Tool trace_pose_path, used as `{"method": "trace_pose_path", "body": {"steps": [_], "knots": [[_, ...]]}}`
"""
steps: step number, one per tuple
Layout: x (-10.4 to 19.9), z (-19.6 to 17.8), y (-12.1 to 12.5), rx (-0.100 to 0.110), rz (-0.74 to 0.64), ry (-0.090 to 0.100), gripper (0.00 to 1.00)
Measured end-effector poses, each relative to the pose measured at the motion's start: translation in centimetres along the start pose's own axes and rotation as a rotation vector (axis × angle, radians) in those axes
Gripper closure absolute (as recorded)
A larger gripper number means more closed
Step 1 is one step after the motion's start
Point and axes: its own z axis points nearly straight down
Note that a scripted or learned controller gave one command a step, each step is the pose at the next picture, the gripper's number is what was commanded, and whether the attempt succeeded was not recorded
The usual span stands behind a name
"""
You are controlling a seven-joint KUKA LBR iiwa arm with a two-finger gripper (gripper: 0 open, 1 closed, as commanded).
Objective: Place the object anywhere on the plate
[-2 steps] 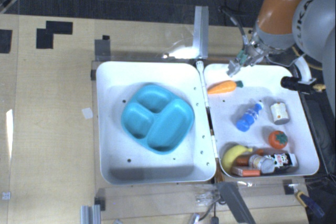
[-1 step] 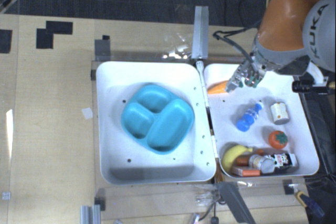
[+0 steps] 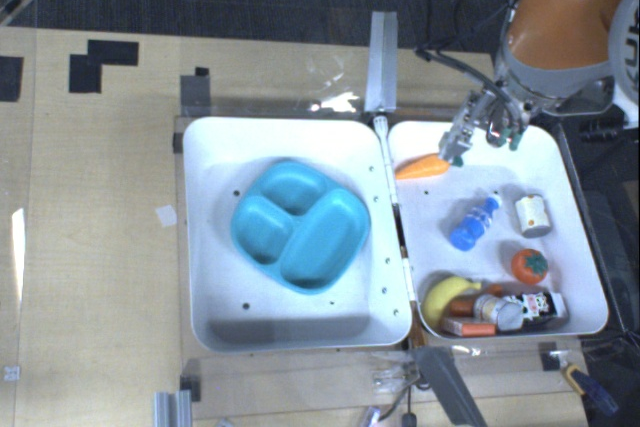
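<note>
A blue plate (image 3: 262, 220) with three compartments lies in the middle of the left bin (image 3: 215, 315). An orange carrot (image 3: 420, 168) with a green top is at the upper left of the right bin (image 3: 565, 175), close to the divider between the bins. My gripper (image 3: 456, 153) reaches down from the upper right, and its fingertips are closed on the carrot's green end. The carrot points left toward the plate, about a hand's width short of it.
Further down the right bin lie a small blue bottle (image 3: 473, 223), a white can (image 3: 532, 213) and a red tomato-like fruit (image 3: 530, 265). A banana (image 3: 447, 294) and a dark sauce bottle (image 3: 520, 307) crowd its near edge. A metal post (image 3: 382, 65) stands behind the divider.
</note>
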Motion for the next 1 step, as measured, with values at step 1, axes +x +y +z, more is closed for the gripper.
{"method": "trace_pose_path", "body": {"steps": [1], "knots": [[-1.33, -0.95, -1.46, 0.0, -0.32, 0.0, 1.0]]}}
